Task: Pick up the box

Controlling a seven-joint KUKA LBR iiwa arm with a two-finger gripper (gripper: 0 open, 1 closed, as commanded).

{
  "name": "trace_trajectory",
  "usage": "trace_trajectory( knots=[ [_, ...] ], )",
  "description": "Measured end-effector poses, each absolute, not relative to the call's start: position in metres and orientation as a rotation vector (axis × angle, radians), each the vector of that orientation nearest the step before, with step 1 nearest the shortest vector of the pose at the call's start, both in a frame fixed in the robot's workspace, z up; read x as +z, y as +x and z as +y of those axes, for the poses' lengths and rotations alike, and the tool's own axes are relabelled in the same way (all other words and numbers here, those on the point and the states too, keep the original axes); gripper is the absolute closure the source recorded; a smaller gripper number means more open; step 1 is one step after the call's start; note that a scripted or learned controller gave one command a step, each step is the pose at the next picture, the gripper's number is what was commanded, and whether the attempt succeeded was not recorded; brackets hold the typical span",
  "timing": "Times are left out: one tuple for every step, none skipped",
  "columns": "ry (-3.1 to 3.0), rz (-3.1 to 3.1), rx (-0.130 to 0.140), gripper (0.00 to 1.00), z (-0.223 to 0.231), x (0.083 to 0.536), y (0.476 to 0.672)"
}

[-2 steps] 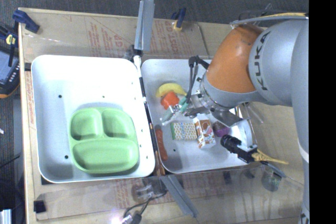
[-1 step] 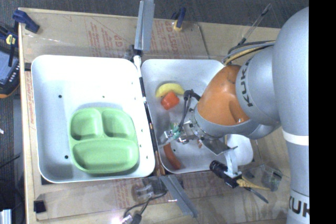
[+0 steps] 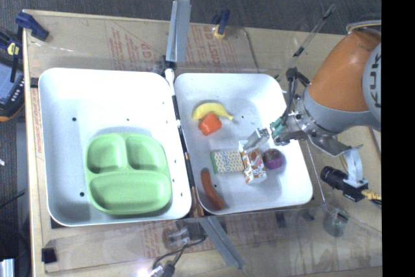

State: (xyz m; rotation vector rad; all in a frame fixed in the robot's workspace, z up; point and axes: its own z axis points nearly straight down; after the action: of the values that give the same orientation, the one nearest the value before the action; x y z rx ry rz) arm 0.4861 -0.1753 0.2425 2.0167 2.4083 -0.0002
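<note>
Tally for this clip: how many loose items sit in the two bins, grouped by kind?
Play fruit and vegetables: 3 - banana, orange-red piece, purple piece
Sausage: 1
Cartons and boxes: 2 - carton, patterned box
Green divided tray: 1
Total: 7

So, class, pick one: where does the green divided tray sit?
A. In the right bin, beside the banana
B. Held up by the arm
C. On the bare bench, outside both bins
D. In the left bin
D: the green divided tray lies flat on the floor of the left bin, while the banana is over in the right bin.
</note>
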Motion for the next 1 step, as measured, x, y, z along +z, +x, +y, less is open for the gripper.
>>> trace_trajectory(
  knots=[
    [1.84,2.544,0.005,0.0,-0.1336,0.0946,0.4935]
  ],
)
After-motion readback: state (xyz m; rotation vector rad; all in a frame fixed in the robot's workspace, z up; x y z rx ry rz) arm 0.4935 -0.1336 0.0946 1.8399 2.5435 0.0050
